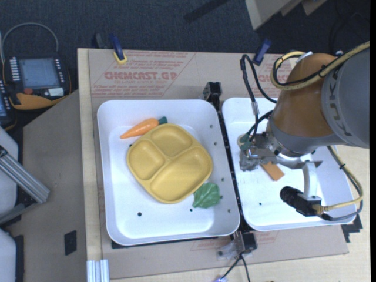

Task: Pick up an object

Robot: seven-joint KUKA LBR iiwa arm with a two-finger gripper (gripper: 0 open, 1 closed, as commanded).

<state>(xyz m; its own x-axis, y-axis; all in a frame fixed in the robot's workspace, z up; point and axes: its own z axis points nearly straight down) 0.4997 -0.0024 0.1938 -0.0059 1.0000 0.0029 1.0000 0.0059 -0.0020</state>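
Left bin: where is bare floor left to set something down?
In the shallow white left bin, bare floor runs down the left side and along the near edge, bordering the yellow divided plastic plate. Crowded: orange toy carrot at the plate's far edge, green leaf toy at its near-right corner.

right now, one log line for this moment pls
arm: over right bin | gripper: above orange block | left bin: yellow plate, carrot, green leaf

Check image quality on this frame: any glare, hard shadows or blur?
Camera view: lighting is even and soft. The left bin is bright white but not blown out, with its small dark spots readable. The yellow divided plate, carrot and green leaf are sharp, casting faint shadows. The arm shades part of the right bin. The top is dim. Straight edges bow slightly.
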